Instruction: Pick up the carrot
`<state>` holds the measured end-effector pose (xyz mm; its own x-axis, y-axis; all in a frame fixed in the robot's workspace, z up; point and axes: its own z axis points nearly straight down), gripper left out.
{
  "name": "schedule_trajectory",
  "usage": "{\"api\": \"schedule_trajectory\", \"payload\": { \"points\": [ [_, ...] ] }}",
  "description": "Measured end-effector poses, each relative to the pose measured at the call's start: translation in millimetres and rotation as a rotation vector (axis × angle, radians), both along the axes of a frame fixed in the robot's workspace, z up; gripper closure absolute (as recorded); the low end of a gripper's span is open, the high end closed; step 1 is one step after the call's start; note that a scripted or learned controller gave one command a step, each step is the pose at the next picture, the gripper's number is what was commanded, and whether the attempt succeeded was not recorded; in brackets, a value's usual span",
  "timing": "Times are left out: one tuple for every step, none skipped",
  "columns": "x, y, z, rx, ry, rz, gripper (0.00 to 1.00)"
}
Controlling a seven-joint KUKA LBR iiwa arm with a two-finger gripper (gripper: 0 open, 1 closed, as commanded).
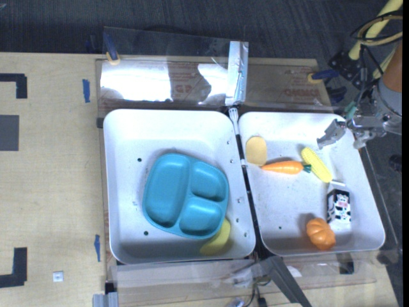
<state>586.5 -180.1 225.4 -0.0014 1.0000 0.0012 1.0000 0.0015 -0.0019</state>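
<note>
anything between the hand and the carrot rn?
Partly. The corn cob lies between the hand, at the right bin's upper right, and the carrot, at the carrot's leafy right end. The carrot's top looks uncovered, so coming down from above seems open.

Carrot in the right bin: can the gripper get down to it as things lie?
Probably yes. The carrot lies uncovered on the bin floor, but the corn touches its leafy end, so the gripper would do better at the orange middle.
</note>
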Motion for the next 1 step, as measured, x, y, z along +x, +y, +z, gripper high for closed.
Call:
{"api": "schedule_trajectory", "payload": {
  "points": [
    [73.1,94.1,-41.8,0.000,-0.004,0.154,0.00]
  ]
}}
